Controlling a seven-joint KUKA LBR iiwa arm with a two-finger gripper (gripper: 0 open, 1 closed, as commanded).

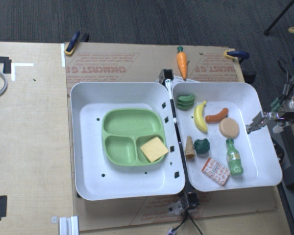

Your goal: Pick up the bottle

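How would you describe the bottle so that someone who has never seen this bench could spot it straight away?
Look in the right-hand white bin, in its lower half near the right wall. The bottle lies there, just below a round tan biscuit-like piece and right of a red and white packet. It is the only clear green, shiny thing with a narrow neck among the toy foods.

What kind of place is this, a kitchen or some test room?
Probably a robot test bench, not a kitchen. Two shallow white plastic bins sit on clamped brown cardboard, holding toy foods such as a small green plastic bottle, and a metal two-finger gripper reaches in.
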